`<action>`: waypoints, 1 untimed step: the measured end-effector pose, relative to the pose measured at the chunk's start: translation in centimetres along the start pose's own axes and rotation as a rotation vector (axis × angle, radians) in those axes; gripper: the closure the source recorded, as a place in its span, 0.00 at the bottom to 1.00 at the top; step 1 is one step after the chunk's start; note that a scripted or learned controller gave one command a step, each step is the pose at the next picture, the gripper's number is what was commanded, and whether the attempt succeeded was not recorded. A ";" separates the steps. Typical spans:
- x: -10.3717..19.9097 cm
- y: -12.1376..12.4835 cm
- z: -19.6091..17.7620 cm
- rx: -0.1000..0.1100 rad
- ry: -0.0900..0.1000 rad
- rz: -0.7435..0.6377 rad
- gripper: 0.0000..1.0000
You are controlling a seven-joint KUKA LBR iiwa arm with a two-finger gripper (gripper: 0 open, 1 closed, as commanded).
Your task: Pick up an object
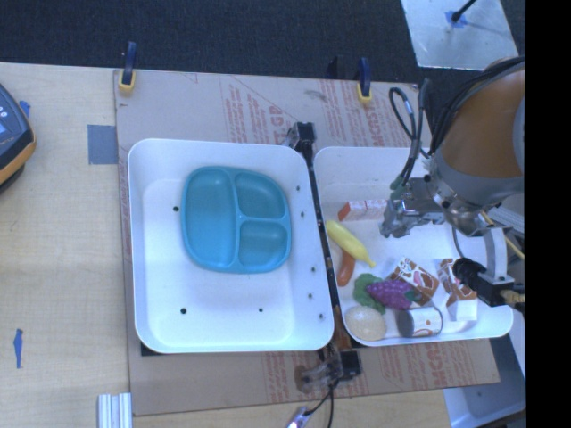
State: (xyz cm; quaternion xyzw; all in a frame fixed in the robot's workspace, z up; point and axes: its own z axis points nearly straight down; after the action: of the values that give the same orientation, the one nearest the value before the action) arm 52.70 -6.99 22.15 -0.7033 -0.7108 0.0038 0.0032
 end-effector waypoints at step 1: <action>1.3 9.5 -0.9 -0.008 0.001 0.007 1.00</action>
State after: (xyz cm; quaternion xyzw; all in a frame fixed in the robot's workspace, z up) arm 62.17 -5.59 22.95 -0.7059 -0.7083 0.0006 0.0008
